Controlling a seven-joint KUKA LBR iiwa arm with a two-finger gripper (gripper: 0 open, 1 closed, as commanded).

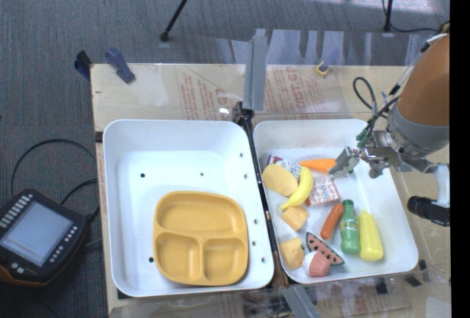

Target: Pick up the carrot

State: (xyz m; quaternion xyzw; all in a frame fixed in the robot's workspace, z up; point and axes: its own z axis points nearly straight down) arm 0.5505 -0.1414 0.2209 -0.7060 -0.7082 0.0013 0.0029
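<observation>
Right, the gripper (pixel 345 162) hangs over the right-hand shallow white bin (pixel 407 239), and whether it is open or closed I cannot tell. Just beside its tip lies the smooth tapered orange carrot (pixel 319 164), at the bin's back, touching nothing metal. Close by: a curved yellow banana (pixel 299 190), a green bottle (pixel 349 227), a glossy yellow bottle (pixel 370 236), a watermelon wedge (pixel 324 250). Left bin (pixel 128 162) holds a yellow sectioned tray (pixel 200 237). Grey carpet (pixel 44 30) all round.
</observation>
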